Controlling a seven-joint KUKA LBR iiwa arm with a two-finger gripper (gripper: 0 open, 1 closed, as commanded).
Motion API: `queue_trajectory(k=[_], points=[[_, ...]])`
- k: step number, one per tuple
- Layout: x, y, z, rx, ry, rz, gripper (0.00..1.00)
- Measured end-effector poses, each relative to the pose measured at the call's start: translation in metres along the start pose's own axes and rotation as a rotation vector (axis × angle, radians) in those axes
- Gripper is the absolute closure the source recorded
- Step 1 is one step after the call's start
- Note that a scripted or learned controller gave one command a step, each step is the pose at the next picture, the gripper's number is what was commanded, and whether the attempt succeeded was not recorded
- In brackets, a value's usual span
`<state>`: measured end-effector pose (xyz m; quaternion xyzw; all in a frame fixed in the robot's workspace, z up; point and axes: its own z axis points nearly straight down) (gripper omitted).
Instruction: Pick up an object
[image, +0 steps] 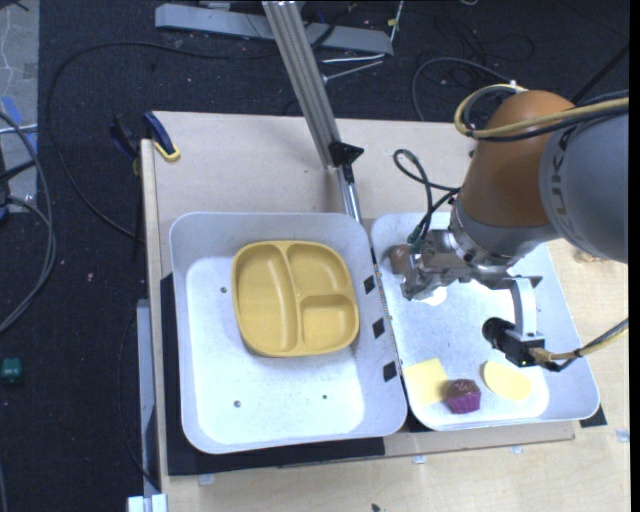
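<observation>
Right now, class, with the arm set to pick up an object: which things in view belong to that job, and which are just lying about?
Belonging to the job:
gripper
yellow square block
purple object
yellow disc
right bin

Just lying about:
yellow divided plate
left bin

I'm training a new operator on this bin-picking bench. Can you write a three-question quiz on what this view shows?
1. True or false: the yellow divided plate lies in the right bin.
2. Which thing lies between the yellow square piece and the yellow round piece? A) a purple object B) a green block C) a spoon
3. Fill in: the gripper hangs over the ____ bin.

Key: 1. False, it lies in the left bin. 2. A, the purple object. 3. right.
</observation>
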<state>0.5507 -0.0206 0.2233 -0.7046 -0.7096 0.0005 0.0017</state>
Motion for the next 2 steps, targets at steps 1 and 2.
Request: queue_trajectory(k=[1, 2], points=[[0.052, -0.018, 0.009, 0.001, 0.0, -0.001, 1.0], [0.092, -0.037, 0.006, 0.0, -0.001, 0.001, 1.0]])
